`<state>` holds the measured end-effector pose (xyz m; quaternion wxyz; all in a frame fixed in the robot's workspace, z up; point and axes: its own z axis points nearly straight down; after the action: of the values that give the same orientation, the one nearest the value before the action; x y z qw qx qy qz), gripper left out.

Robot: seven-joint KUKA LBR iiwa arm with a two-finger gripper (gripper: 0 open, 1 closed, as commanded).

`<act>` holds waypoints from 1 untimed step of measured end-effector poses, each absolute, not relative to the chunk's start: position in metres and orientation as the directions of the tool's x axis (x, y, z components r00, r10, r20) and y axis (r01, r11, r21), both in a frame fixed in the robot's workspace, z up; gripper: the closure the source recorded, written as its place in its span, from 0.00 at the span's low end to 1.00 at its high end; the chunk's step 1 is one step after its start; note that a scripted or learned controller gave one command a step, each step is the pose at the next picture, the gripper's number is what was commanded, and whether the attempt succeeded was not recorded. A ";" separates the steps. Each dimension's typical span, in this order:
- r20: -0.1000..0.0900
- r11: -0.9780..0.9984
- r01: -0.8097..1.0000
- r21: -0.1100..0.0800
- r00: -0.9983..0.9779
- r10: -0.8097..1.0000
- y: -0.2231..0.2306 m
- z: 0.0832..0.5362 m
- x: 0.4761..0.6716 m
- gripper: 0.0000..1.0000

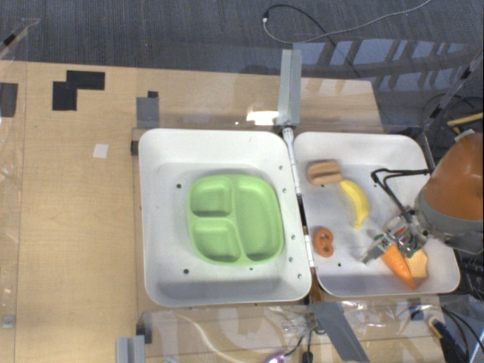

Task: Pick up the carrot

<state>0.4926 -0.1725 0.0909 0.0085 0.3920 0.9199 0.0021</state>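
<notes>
The orange carrot (398, 266) lies in the right bin (355, 278) near its front right corner, pointing toward the front. My gripper (387, 242) hangs at the carrot's thick end, touching or just over it. The grey arm with its orange band (457, 180) comes in from the right and hides the bin's right side.
In the right bin lie a yellow banana (355, 203), a brown bread roll (324, 172), a small red-orange round piece (324, 241) and a yellow wedge (418, 264) beside the carrot. A green sectioned plate (234, 219) rests in the left bin (162, 165). A black cable (386, 184) loops by the arm.
</notes>
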 end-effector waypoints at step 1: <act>-0.015 0.694 0.720 0.015 -0.694 0.720 -0.171 0.103 0.495 1.00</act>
<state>0.4949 -0.1710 0.1029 0.0099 0.3910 0.9203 0.0038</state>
